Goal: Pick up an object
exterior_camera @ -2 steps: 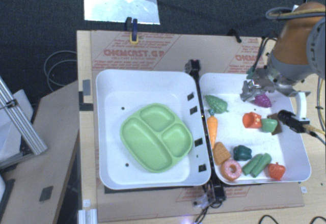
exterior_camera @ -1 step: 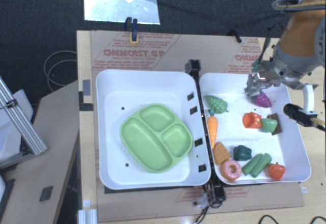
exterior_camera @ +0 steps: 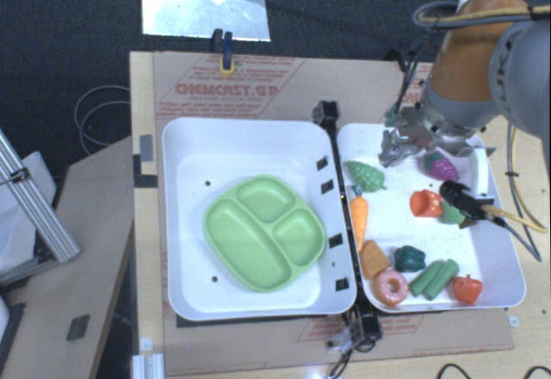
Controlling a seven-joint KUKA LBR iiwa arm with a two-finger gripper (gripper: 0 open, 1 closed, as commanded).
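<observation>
My gripper [exterior_camera: 393, 150] hangs over the back left part of the right bin [exterior_camera: 499, 258], on the grey arm that comes in from the upper right. Just below and left of it lies a green leafy toy vegetable [exterior_camera: 366, 175]. A purple bunch of grapes [exterior_camera: 442, 167] lies to its right, with a red-orange pepper [exterior_camera: 424, 203] further forward. Along the bin's left wall lies an orange carrot [exterior_camera: 359, 215]. I see nothing held in the gripper.
The right bin's front holds a tan piece [exterior_camera: 373, 258], a pink donut [exterior_camera: 392, 287], a dark green pepper [exterior_camera: 410, 258], green pods [exterior_camera: 435, 276] and a red tomato [exterior_camera: 467, 288]. The left bin [exterior_camera: 198, 153] holds a green divided plate [exterior_camera: 263, 232].
</observation>
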